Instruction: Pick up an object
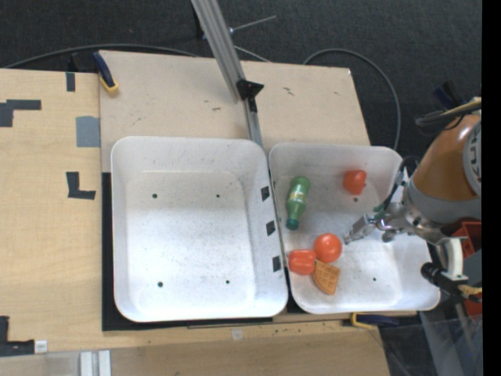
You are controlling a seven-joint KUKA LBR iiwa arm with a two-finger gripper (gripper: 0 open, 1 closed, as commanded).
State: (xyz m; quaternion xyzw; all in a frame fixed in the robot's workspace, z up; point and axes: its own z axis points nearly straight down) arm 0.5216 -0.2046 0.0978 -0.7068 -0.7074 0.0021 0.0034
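four small things lay in the right-hand shallow white bin (391,160): a green plastic bottle (297,202), a small red ball (355,182), an orange-red ball (328,247) touching a waffle-like tan wedge (326,277), and a red lump (301,262). the grey two-finger gripper (354,233) hovered just beside the orange-red ball, fingers seemingly spread and grasping nothing. it would do best to centre over that ball before closing.

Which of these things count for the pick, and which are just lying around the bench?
For the pick:
- green bottle
- red ball
- orange-red ball
- red piece
- waffle piece
- right bin that holds them
- claw

Lying about:
- left bin
- blue and yellow clamp
- metal pole
- black cable
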